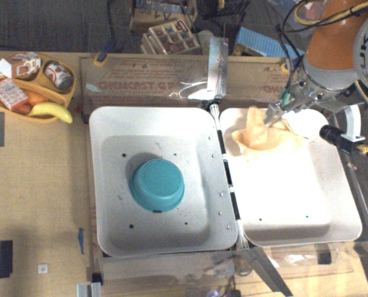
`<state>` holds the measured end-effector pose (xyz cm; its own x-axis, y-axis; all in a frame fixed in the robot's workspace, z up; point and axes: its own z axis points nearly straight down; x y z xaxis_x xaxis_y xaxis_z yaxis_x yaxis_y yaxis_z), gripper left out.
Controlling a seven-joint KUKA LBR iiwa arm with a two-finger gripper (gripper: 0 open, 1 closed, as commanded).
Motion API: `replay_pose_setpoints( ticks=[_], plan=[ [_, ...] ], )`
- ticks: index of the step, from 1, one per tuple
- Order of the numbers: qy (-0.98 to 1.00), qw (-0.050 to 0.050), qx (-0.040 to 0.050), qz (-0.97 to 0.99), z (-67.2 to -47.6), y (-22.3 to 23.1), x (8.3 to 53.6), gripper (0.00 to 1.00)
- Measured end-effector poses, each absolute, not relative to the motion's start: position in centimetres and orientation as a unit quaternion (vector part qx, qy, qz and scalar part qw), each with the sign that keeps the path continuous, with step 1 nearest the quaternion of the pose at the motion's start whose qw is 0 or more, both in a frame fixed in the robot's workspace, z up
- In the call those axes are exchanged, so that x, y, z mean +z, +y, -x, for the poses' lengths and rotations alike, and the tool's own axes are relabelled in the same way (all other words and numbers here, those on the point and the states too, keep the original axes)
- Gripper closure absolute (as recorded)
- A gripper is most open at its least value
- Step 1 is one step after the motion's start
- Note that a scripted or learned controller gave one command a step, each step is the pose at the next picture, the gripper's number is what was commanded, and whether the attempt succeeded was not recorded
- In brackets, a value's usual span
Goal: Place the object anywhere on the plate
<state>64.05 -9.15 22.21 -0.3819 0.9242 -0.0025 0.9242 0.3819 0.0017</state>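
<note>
A pale yellow-orange soft, crumpled object lies in the far left part of the right bin. My gripper is low over the object's upper right edge and overlaps it there. Whether it grips the object is not visible. The teal round plate sits in the middle of the left bin, well to the left of the gripper, with nothing on it.
A raised rim divides the two bins. A cardboard wall runs behind them. A yellow tray with a banana and snacks sits at the far left. A black cylinder sticks out by the right bin's far right side.
</note>
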Motion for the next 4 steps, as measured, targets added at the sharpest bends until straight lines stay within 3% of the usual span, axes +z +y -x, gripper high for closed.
replay_pose_setpoints(
  ticks=[1,4],
  plan=[
    [0.832,0.003,0.0003,-0.555,-64.2,-9.1,22.5,1.00],
    [1.000,0.002,0.0010,-0.003,-58.8,5.5,21.8,1.00]
  ],
)
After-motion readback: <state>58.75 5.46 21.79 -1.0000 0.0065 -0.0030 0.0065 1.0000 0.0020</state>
